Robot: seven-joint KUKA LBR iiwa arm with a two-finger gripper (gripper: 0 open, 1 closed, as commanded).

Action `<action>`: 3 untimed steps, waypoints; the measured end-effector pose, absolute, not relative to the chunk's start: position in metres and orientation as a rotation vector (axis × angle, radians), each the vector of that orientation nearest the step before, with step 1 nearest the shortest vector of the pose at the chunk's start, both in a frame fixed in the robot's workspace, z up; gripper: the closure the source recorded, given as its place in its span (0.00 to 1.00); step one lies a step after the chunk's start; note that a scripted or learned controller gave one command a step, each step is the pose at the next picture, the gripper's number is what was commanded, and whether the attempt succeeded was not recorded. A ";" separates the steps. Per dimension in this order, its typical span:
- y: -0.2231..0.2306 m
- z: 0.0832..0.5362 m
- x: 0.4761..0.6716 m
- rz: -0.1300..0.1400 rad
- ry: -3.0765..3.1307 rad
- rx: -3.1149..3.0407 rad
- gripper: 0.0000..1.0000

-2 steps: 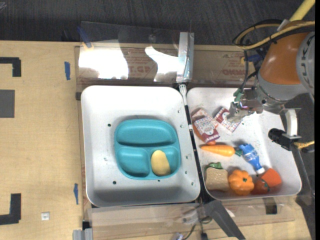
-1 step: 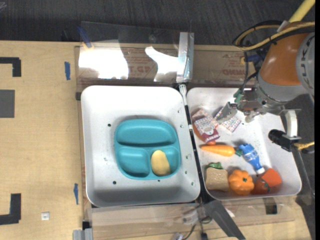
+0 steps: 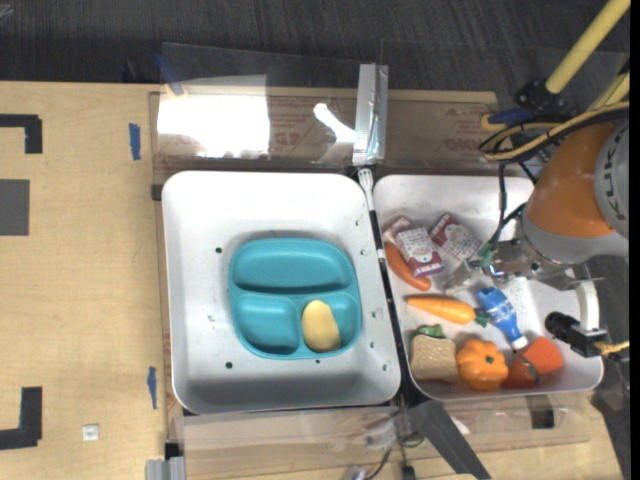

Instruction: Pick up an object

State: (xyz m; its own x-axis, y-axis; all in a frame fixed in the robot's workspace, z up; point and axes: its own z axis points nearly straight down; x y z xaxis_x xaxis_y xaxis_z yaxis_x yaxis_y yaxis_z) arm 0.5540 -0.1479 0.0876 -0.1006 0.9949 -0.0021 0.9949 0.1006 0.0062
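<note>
Fingers: you cannot tell their state on the gripper (image 3: pixel 490 264).
Beside them: glossy tapered orange plastic carrot (image 3: pixel 441 309); small blue plastic bottle (image 3: pixel 499 314).
Left bin: smooth yellow potato (image 3: pixel 320 325) in teal divided tray (image 3: pixel 290 268).

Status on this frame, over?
Gripper low in right bin, grip unclear. Carrot, pumpkin, bottle crowd beneath. Yellow piece in teal tray.

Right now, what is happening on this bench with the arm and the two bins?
The grey arm with the orange band reaches from the right over the right white bin, which holds toy food: an orange carrot, a small orange pumpkin, a sandwich. The left white bin holds a teal divided tray with a yellow potato-like piece. Nothing looks lifted yet.
</note>
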 end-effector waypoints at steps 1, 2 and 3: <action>-0.168 0.087 0.555 0.006 2.068 2.357 0.00; -0.168 0.099 0.557 0.010 2.064 2.353 1.00; -0.107 0.142 0.596 0.007 1.997 2.423 1.00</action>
State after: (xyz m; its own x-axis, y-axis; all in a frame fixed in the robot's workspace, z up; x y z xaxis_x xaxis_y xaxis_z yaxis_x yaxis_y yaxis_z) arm 0.5955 -0.1070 0.1416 0.1911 0.9816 0.0023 0.9816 -0.1911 0.0040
